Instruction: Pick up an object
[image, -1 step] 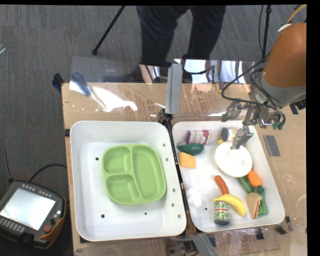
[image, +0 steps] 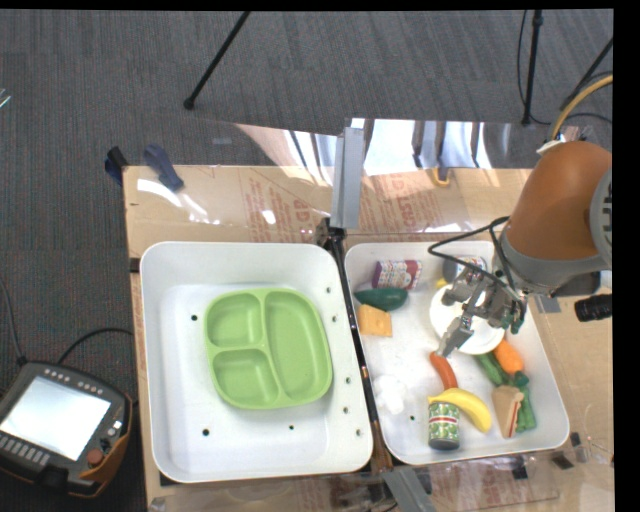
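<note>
Lowest in the camera view, right bin (image: 555, 400), front row: can (image: 444, 423), upright, dark label; banana (image: 467, 405), yellow, just beside the can, long axis running from upper left down to lower right; sandwich wedge (image: 508, 409), to the banana's right, next to a green vegetable (image: 524, 412).

Middle row: sausage (image: 443, 369), orange-red, long axis slanting from upper left to lower right, upper end nearest the gripper. Carrot (image: 509, 357), orange, right of the white plate (image: 449, 318). Cucumber (image: 491, 368), dark green, below the carrot.

Back row: tin (image: 397, 274), lying on its side, long axis left to right. Green pepper (image: 381, 297) just below it. Cheese wedge (image: 375, 320) below that.

Gripper (image: 470, 322): hangs over the plate, fingers pointing down and to the left, slightly parted by the look of it, nothing seen between them.

Key relation: the sausage lies just below and slightly left of the fingertips, the nearest graspable item, and is judged the likely target. Its long axis runs roughly in line with the fingers' reach, so a closure across its narrow width would suit.

Left bin (image: 170, 280): green divided tray (image: 268, 347), three compartments, well apart from the arm.

Desk (image: 150, 215): brown board under both bins.
</note>
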